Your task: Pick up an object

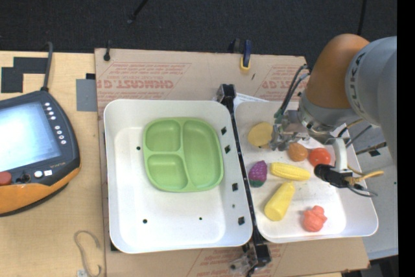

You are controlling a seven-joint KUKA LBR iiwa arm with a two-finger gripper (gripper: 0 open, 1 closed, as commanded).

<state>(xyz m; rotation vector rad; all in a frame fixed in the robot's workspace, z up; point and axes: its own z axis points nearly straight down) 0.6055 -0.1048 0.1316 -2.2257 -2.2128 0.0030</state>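
Observation:
My gripper hangs low in the right bin, near its back left part. It sits between a yellow lemon-like toy on its left and a small orange ball on its right. A red tomato lies just beyond the ball. In front of the gripper lie a yellow corn cob, a purple grape bunch, a yellow elongated toy and an orange-red toy. I see nothing lifted.
The left bin holds a green divided plate. A black divider runs between the bins. A tablet-like pendant lies on the bench at far left. The arm's grey and orange body looms over the right bin's back.

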